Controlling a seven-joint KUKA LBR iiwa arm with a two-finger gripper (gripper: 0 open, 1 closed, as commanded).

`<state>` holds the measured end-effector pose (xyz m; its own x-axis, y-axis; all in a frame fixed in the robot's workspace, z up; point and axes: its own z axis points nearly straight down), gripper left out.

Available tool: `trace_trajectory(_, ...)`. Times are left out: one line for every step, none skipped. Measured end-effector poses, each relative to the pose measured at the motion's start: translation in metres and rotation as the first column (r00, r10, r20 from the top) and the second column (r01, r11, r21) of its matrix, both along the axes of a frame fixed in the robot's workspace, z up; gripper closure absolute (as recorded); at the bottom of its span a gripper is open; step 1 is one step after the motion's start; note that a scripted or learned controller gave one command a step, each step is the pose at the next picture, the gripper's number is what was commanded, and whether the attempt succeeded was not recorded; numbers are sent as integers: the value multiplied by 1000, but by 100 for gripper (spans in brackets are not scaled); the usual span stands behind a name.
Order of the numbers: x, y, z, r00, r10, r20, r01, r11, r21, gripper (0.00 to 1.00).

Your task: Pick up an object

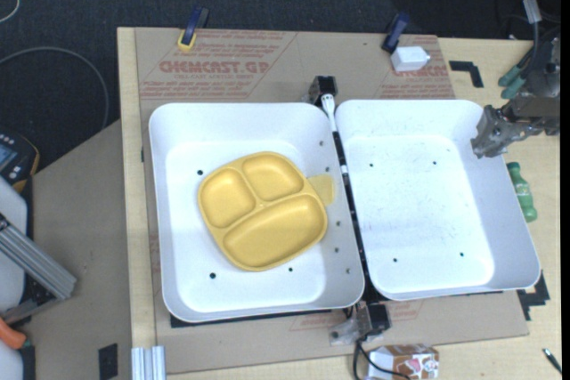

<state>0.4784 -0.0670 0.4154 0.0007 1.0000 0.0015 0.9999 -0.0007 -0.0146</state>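
Since the only loose object in reach is the yellow divided plate (262, 210), it is taken as the pick target. It lies upside-up in the left bin (169, 191), roughly at that bin's middle and turned at a slant, its three compartments showing; a small yellowish scrap (322, 188) sits against the plate's edge on the side toward the right bin (499, 254).

Handling, judged: moulded plastic, so light and stiff, not fragile, but smooth and likely slippery. It is too broad to span. Best hold is probably the raised outer rim or one of the ridges dividing the compartments, pinched from above; a grip on the flat floor of a compartment would find nothing to close on.

Containers: left bin holds the plate and the scrap. Right bin shows only small dark dots and faint scuffing on its floor.

Gripper (492, 138): at the right bin's far-right rim, well apart from the plate, with the whole right bin between them. Whether the claw is apart or together cannot be told at this size.
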Motion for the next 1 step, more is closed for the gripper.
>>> trace_trajectory(0,92,-77,1000,11,4,-11,1000,1,100)
